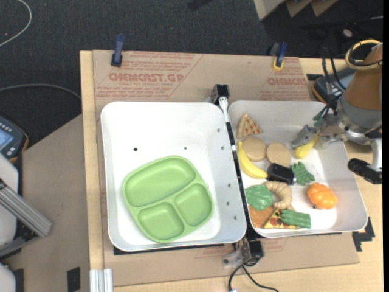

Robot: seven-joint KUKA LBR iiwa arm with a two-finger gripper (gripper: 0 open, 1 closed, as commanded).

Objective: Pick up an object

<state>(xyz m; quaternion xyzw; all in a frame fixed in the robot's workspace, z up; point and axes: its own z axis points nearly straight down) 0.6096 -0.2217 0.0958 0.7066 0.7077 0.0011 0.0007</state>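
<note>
The approach step of a pick is shown. The claw (pixel 306 140) is lowered into the right bin (pixel 349 221), its tips at a small yellow piece (pixel 306 149) just right of the tan round piece (pixel 278 151). Whether the claw is wide or narrow cannot be told. The yellow piece, partly hidden, appears small and smooth. Next, a closing and a straight lift are judged necessary.
</note>
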